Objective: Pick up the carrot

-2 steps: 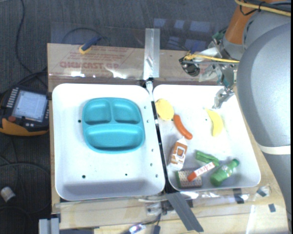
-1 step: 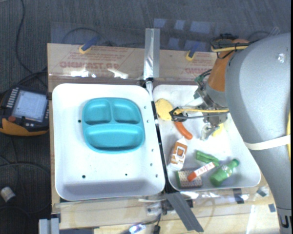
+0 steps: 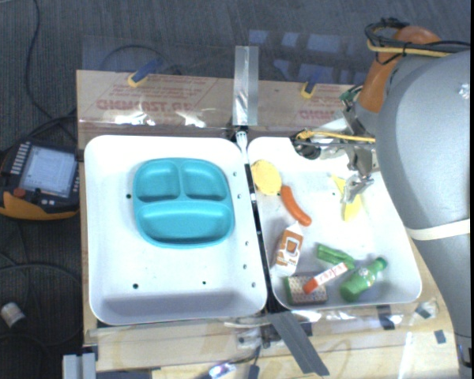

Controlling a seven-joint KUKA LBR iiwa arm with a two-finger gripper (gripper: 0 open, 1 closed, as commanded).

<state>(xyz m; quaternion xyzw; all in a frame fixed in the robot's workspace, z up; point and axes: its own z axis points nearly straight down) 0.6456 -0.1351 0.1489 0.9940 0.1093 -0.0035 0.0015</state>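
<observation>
The carrot [image 3: 295,204], a small orange stick, lies slanted in the upper left part of the right bin [image 3: 395,235], just below a round yellow item [image 3: 266,177]. My gripper [image 3: 358,181] hangs over the upper right part of that bin, right of the carrot and well apart from it. Directly under the gripper lies a small yellow piece [image 3: 350,205]. The grey arm [image 3: 430,140] covers the bin's right side.
The left bin [image 3: 110,267] holds a blue divided plate [image 3: 182,201]. Lower in the right bin lie a small brown-and-white box [image 3: 289,249], a green item [image 3: 334,254], a green bottle [image 3: 363,279] and a red-and-white packet [image 3: 316,281].
</observation>
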